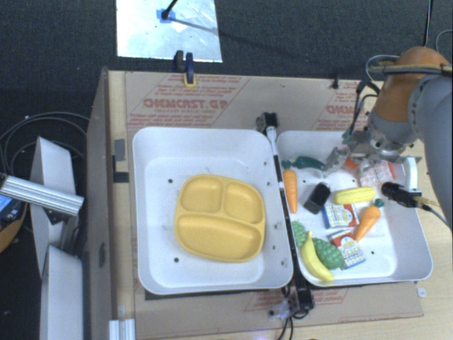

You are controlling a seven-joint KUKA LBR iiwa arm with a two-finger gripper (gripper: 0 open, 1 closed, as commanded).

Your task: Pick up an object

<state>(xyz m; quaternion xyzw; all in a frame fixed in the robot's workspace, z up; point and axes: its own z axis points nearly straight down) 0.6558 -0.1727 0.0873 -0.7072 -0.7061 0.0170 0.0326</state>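
Pincer (352, 149) low over right bin (414, 261), finger state cannot tell.
Teal toy (308, 163) just left of it; yellow corn (355, 195) below.

Toy foods (338, 218) scattered in right bin (410, 261)

Right bin (417, 261) crowded with toys, few gaps; left bin (152, 211) open around yellow tray (219, 218).

Smooth matt yellow plastic tray (219, 217) in a glossy white plastic bin (159, 147), on printed cardboard (212, 98)
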